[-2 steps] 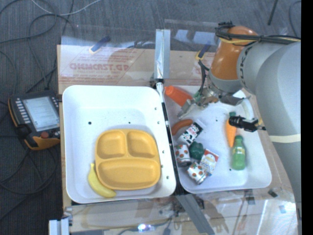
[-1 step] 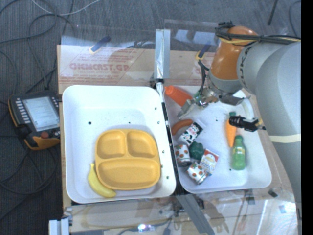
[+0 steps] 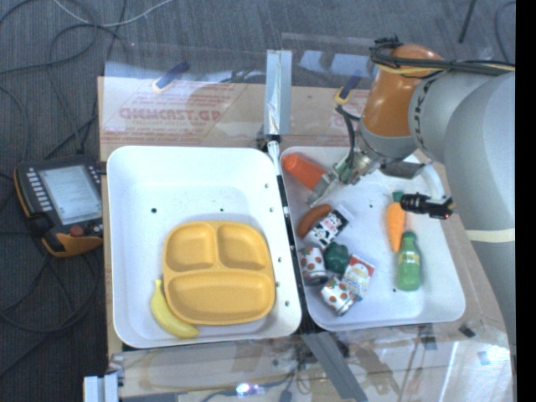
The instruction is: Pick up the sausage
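Sausage (image 3: 315,218) small, light, smooth, likely slippery; grasp across middle, clear of neighbouring can. Pincer (image 3: 328,188) state unclear, cannot tell.

The sausage (image 3: 313,218) is partly hidden under a black-and-white carton (image 3: 329,228).

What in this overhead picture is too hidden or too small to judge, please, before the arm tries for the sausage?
- Gripper: the fingers are small and blurred in the camera view, so their state is unclear.
- Sausage: its right end sits under a patterned can.
- Banana: partly tucked under the yellow tray.
- Can labels: too small to read.
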You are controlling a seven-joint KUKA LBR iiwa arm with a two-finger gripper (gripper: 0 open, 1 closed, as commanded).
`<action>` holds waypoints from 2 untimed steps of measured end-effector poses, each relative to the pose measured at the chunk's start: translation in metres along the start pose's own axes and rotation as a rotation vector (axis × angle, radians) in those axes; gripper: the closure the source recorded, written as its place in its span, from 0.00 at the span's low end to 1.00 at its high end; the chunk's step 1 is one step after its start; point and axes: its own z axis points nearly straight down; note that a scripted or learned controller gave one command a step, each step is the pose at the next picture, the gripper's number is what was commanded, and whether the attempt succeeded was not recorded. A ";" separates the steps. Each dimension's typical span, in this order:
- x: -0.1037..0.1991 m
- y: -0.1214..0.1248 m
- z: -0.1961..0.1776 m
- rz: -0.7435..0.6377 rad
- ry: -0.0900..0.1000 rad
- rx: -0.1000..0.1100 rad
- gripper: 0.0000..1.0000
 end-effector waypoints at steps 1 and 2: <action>-0.002 -0.002 0.000 -0.093 0.000 0.004 0.00; -0.006 -0.002 -0.012 -0.096 -0.010 0.000 1.00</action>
